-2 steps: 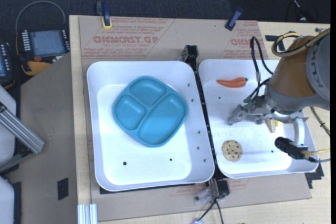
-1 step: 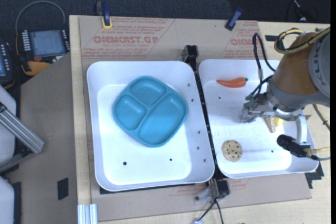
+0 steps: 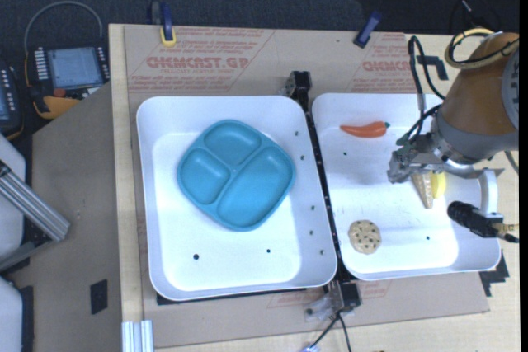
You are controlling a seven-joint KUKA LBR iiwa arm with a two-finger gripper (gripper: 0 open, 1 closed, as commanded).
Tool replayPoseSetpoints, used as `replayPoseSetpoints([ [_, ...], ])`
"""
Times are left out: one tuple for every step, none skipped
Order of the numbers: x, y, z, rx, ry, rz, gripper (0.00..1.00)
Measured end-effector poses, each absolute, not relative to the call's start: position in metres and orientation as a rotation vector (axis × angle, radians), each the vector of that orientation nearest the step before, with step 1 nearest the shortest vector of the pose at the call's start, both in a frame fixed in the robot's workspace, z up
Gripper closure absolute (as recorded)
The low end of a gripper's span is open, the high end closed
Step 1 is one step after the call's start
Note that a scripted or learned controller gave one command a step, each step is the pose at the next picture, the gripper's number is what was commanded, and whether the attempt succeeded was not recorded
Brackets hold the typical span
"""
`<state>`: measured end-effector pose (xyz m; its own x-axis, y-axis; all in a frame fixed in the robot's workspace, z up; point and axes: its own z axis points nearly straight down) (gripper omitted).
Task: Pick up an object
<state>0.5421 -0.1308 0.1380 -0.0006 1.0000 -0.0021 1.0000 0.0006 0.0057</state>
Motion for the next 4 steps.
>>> replayPoseSetpoints([
  [0.548,-0.134,0.201,2.214,2.217,0.006,1.00],
  [0.549,-0.135,0.255,2.215,2.218,0.006,1.00],
  [0.548,-0.080,0.261,2.215,2.229,0.003,1.00],
  [0.553,-0.035,0.257,2.218,2.228,0.000,1.00],
])
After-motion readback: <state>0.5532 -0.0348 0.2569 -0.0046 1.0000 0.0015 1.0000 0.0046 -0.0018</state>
